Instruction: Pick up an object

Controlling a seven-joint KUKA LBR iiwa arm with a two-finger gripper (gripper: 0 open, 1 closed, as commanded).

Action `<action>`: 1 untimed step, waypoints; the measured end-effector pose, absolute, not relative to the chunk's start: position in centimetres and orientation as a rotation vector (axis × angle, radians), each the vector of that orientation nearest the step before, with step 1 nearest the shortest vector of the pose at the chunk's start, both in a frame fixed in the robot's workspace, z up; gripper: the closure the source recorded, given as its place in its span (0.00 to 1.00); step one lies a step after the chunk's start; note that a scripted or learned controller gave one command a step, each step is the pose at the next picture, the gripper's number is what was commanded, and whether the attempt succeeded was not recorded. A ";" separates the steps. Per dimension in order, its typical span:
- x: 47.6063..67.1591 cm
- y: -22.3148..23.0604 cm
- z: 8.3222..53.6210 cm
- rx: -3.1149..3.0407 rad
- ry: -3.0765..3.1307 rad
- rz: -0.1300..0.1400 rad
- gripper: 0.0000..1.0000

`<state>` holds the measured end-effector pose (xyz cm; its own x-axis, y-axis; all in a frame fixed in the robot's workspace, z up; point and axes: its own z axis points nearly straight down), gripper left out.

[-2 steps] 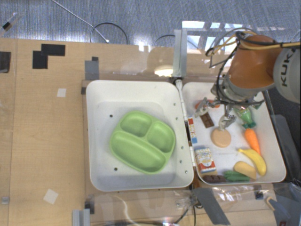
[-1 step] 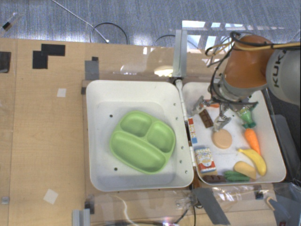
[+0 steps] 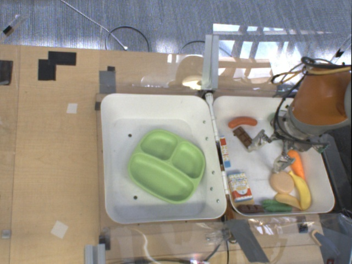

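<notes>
The right bin (image 3: 324, 202) holds several toy foods. A red sausage (image 3: 242, 122) lies at the back, with a brown chocolate bar (image 3: 244, 138) just in front of it. An orange carrot (image 3: 297, 161), a beige round piece (image 3: 282, 182), a yellow banana (image 3: 302, 191) and a green pod (image 3: 278, 205) crowd the front right. My gripper (image 3: 270, 152) hangs low over the bin's middle and is open. One finger (image 3: 257, 141) touches or nearly touches the chocolate bar, the other finger (image 3: 283, 162) stands beside the carrot. Only white bin floor shows between them.
A small printed carton (image 3: 240, 186) and a dark brown bar (image 3: 250, 208) lie at the right bin's front left. A red and white stick (image 3: 223, 150) rests along the divider wall. The left bin (image 3: 118, 114) holds a green divided plate (image 3: 166, 165). Cables (image 3: 286, 81) loop behind the arm.
</notes>
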<state>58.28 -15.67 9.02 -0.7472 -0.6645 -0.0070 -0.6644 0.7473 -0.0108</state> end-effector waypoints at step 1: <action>66.1 -11.5 8.9 -0.977 2.972 -0.004 0.00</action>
<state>66.09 -11.50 8.90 -0.8050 -0.5932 -0.0115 -0.5931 0.8051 -0.0067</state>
